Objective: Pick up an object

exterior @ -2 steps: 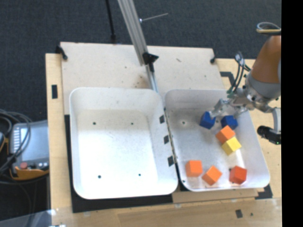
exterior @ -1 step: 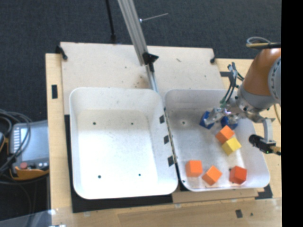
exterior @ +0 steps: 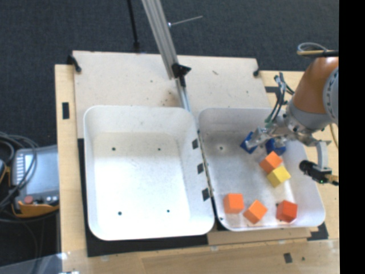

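- The desk [exterior: 131, 81] carries two shallow white bins side by side: the left bin [exterior: 142, 116] and the right bin [exterior: 228, 119].
- The grey arm [exterior: 313, 96], with its orange band, reaches in from the right and stands over the upper part of the right bin.
- The pincer [exterior: 263, 140] is low in the right bin, near its upper right area. I cannot tell from this picture how wide it stands, because the parts there are small and blurred.
- A blue block [exterior: 250, 142] lies just beside the pincer, on its left side. It seems to touch the pincer, but I cannot tell if it is really between the two sides of it.
- An orange block [exterior: 272, 161] lies just below the pincer, and a yellow block [exterior: 279, 176] is touching it or almost touching it, a little lower and to the right.
- Along the lower edge of the right bin there are three more blocks in a row: an orange cube [exterior: 233, 202] on the left, a second orange cube [exterior: 256, 211] turned at an angle in the middle, and a red block [exterior: 287, 210] on the right.
- A slanted metal rail [exterior: 162, 33] goes from the top of the picture down to the place where the two bins meet.
- At the left edge, off the desk, lies a grey control box [exterior: 31, 173] with cables.
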